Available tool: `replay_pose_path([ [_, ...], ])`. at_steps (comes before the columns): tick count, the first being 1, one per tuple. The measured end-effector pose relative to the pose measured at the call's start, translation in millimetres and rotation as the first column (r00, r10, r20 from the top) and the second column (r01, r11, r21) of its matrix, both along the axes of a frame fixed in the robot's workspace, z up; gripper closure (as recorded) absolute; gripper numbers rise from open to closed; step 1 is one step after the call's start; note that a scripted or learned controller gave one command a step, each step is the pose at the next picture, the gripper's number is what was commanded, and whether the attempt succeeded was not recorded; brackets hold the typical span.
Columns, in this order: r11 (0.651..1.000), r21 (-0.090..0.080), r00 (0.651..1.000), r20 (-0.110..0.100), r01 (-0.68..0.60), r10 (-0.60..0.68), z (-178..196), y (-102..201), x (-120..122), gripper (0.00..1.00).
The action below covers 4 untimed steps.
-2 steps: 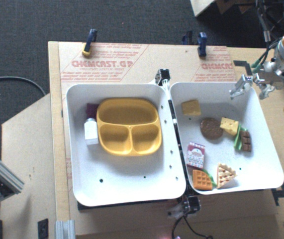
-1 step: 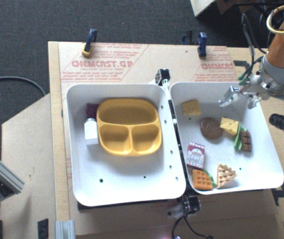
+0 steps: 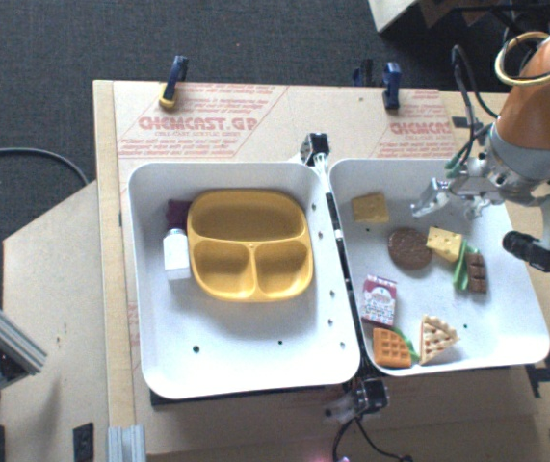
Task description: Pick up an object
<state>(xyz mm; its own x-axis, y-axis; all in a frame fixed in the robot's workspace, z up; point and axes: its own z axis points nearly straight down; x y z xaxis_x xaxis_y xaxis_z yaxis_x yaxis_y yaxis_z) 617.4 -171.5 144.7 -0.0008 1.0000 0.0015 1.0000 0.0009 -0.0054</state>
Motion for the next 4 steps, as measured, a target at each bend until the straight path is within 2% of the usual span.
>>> replay_pose_path([
  [1, 1.000, 0.000, 1.000, 0.000, 0.000, 0.000, -44, -2, 3, 0.00],
  [2, 1.000, 0.000, 1.000, 0.005, 0.001, -0.001, -58, -1, 4, 0.00],
  [3, 1.000, -0.001, 1.000, 0.013, 0.000, 0.000, -45, -1, 7, 1.00],
  [4, 1.000, -0.004, 1.000, 0.011, 0.000, 0.000, 5, 6, 1, 1.00],
])
